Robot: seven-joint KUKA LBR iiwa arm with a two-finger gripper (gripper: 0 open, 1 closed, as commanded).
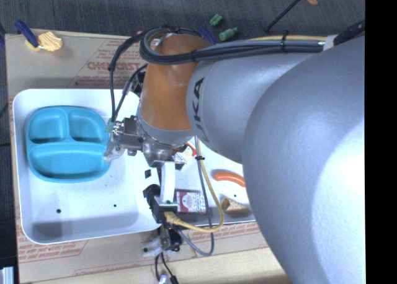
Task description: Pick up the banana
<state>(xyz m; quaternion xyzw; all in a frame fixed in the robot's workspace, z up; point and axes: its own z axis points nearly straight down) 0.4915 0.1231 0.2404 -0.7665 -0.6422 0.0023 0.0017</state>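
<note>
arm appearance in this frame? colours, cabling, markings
The arm is grey, with smooth, rounded, bulky links. A glossy orange band sits above the wrist. A bundle of black cables runs along the arm's top and loops over the band. The black lettering on the grey shell beside the band is partly visible and reads "KA".

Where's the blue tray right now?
The blue divided tray lies in the left bin, in its far-left part, with its right edge close to the arm's wrist.
</note>
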